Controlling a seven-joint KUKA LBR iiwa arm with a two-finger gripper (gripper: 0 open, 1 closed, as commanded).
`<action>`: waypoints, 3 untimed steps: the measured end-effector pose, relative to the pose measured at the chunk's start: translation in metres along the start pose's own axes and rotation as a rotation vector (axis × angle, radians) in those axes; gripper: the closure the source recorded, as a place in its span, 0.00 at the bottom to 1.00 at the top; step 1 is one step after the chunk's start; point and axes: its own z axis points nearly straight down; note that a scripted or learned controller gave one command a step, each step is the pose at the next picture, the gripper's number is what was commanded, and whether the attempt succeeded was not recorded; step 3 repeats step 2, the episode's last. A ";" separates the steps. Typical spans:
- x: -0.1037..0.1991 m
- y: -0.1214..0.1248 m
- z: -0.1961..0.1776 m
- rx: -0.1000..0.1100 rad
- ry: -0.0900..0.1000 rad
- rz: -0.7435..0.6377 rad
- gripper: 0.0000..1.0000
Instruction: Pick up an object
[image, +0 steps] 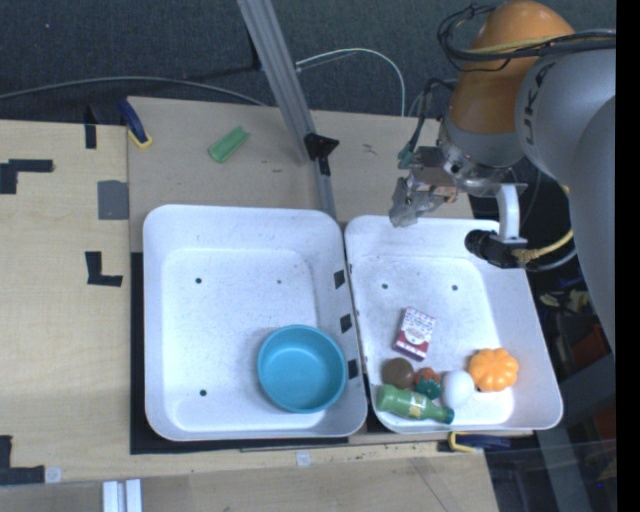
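The grey arm with its orange band comes in from the upper right of the frame, and its two-finger gripper (407, 212) hangs over the far rim of the right-hand shallow white bin (520, 300), nothing between its tips; whether the tips are spread or closed I cannot tell, since they blur into one grey shape.

The pickable things crowd the near end of that bin, in the lower right of the frame. A small red and white carton (415, 333) lies flat, its long axis running roughly up and down the frame with a slight lean. Below it, a green plastic bottle (412, 404) lies on its side along the near wall, long axis left to right, neck pointing right. Just above the bottle sit a brown rounded lump (398, 372) and a small reddish piece (429, 380), too small to identify. A white ball (458, 387) touches an orange pumpkin-shaped toy (493, 369) to its right.

A round blue bowl (301, 367) stands upright in the lower right corner of the left-hand white bin (180, 260). A green block (228, 144) lies on the bench at upper left.
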 end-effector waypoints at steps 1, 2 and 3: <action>0.059 -0.006 -0.004 -0.001 0.001 -0.002 1.00; 0.122 -0.006 0.007 0.000 0.000 -0.002 1.00; 0.122 -0.006 0.007 0.000 0.000 -0.002 1.00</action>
